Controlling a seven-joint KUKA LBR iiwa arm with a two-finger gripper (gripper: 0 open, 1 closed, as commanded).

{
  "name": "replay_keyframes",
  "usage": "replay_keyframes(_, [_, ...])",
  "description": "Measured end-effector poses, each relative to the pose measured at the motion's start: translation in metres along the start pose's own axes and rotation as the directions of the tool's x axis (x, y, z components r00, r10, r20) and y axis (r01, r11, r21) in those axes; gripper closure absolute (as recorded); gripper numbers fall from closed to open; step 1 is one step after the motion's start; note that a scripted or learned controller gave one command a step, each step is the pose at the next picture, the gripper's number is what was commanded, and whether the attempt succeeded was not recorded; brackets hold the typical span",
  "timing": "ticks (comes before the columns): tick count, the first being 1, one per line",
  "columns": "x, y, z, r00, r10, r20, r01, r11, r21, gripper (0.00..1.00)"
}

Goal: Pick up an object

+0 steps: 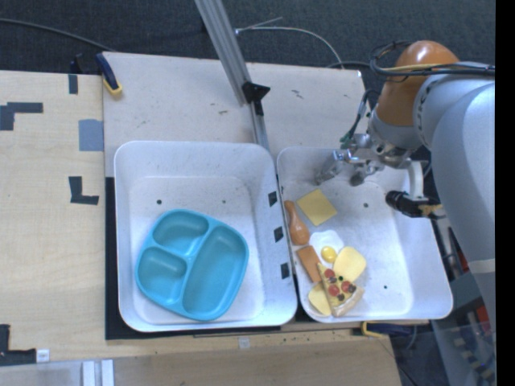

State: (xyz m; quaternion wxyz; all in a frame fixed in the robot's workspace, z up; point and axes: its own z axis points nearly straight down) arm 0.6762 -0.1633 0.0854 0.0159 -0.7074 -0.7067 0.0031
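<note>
Look to the right bin (pixel 418 288) on the tabletop (pixel 185 103): the toy food lies along its left wall and near-left corner. A yellow cheese square (pixel 317 207) sits flat, turned like a diamond, toward the far-left part of the bin floor. Just beside the left wall you see an orange sausage (pixel 296 223), its long axis running from the far edge toward the near edge, tilted slightly. Below it a second orange piece (pixel 309 264) lies along the same line, touching a fried egg (pixel 327 248) and a pizza slice (pixel 340 286) whose tip points toward the near edge.

The gripper (pixel 351 167) is over the far edge of the right bin, apart from all the food. You cannot tell how far open it is, and nothing shows between its fingers.

The left bin (pixel 161 167) holds a blue divided plate (pixel 191 264) near its near-left corner.
</note>
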Motion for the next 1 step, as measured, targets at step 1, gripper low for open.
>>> replay_keyframes(1, [0.1594,-0.0089,-0.1037,1.000,-0.010,0.015,0.011,0.999,-0.031,0.00])
